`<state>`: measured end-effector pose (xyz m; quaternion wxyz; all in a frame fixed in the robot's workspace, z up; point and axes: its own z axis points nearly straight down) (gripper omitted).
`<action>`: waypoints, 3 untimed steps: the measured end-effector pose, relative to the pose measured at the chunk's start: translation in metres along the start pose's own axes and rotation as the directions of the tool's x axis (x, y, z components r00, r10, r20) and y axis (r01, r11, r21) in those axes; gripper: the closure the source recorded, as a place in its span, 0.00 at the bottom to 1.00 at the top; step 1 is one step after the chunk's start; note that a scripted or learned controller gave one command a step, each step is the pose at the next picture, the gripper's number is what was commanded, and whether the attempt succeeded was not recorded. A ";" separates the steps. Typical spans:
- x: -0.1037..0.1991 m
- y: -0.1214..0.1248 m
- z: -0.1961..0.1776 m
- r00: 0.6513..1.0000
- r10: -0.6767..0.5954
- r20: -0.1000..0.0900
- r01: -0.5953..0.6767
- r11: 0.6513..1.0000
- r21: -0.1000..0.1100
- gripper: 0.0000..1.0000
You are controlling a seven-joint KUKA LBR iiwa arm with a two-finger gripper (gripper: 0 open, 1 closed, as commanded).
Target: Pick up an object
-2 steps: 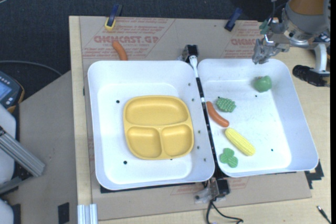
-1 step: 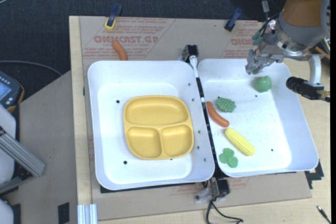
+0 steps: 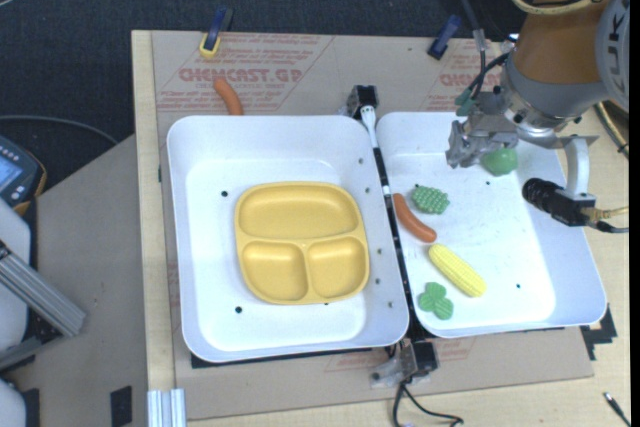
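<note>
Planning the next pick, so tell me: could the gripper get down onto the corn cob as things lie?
Probably yes. The corn cob lies in the open in the right bin, apart from the sausage and the bin wall, with nothing over it. The gripper hovers in the same bin.

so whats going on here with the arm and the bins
The arm has its gripper down in the right bin, at its far side, right by a green object. Whether it has hold of it is not clear. A hot dog, corn cob and two green toys lie loose there. The left bin holds a yellow divided plate.
</note>
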<state>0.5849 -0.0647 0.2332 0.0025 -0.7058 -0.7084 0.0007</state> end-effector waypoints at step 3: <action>0.111 -0.092 0.004 1.000 0.001 0.000 -0.001 1.000 0.000 1.00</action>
